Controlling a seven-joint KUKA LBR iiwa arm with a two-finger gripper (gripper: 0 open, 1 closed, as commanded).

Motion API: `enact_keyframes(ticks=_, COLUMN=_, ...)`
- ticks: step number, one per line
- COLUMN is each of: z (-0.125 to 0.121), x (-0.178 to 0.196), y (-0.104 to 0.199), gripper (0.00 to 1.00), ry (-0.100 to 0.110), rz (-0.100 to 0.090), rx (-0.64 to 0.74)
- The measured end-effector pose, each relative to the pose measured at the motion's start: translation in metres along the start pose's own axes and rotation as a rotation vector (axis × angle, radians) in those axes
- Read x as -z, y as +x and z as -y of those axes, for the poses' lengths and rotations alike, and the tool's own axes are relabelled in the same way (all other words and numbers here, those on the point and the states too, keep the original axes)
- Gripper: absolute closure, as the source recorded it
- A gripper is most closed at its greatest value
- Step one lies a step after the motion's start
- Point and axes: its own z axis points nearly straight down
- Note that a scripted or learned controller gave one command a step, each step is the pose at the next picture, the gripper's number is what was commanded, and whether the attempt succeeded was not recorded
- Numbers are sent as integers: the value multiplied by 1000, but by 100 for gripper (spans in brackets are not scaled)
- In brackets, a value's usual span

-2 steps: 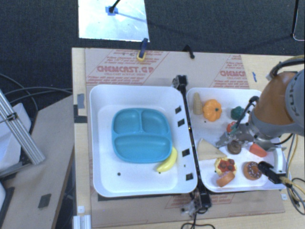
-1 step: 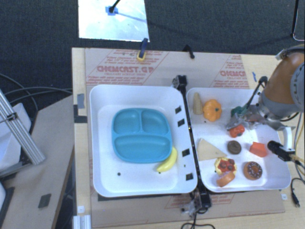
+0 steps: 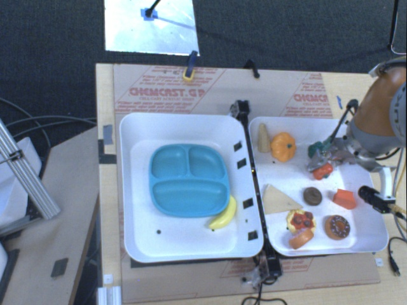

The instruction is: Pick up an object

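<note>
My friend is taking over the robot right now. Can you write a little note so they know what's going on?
Claw: low in the right bin, over a small red toy; whether it grips it is unclear.
Right bin: toy pumpkin, chocolate cookie, orange block, donut, pizza slice, cheese wedge.
Left bin: blue divided plate, banana beside it.
Done: nothing lifted yet.
Left: grip one object and raise it.

Dark speckled carpet (image 3: 51, 43) surrounds the bench (image 3: 105, 234). A shiny metal sheet (image 3: 149, 18) lies beyond the bench's far edge; an aluminium frame rail (image 3: 22, 170) slants past its left edge.
</note>
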Motion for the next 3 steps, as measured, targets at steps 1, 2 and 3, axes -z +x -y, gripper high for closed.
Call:
enact_keyframes(ticks=1, z=-74, x=69, y=38, gripper=100, ry=-7, rz=0, rx=6)
enact_keyframes(ticks=2, z=-77, x=116, y=111, gripper=100, ry=-2, rz=-5, rx=7)
enact_keyframes(ticks=3, z=-76, x=126, y=199, gripper=100, ry=2, rz=-7, rx=9)
